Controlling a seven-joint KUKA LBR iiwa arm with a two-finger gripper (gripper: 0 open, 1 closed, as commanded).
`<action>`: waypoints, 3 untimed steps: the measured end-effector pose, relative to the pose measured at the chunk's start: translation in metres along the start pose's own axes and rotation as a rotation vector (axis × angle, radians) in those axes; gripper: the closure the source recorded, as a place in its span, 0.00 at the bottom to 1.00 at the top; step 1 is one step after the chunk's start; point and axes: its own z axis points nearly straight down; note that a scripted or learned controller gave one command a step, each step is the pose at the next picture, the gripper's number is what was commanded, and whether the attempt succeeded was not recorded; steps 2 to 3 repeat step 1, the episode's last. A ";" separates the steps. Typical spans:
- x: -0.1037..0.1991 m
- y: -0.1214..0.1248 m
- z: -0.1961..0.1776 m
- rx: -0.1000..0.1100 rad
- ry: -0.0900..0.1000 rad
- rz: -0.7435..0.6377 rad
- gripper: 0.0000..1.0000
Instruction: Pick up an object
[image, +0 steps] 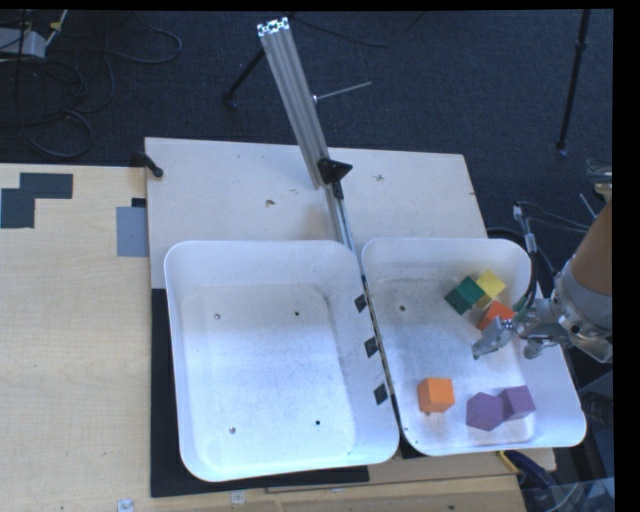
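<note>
Over right bin (560, 440) nr bench's right edge, claw (497, 338) w/ grip state unclear, just beside red block (493, 315), green (464, 296) and yellow (489, 283) blocks behind, orange (435, 395) and purple (499, 407) blocks nr front edge.

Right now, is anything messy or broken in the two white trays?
Nothing looks broken or spilled. All the blocks sit in the right bin: green block touching yellow block, orange block, and two purple blocks side by side. The gripper hangs beside a small red block.

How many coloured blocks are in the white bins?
5, all in the right bin: green, yellow, orange-red by the gripper, orange, purple. The gripper may hide more.
</note>
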 end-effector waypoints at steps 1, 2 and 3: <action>-0.003 0.069 0.116 -0.002 -0.002 -0.013 0.00; -0.003 0.069 0.116 -0.002 -0.002 -0.013 0.00; -0.003 0.069 0.116 -0.002 -0.002 -0.013 0.00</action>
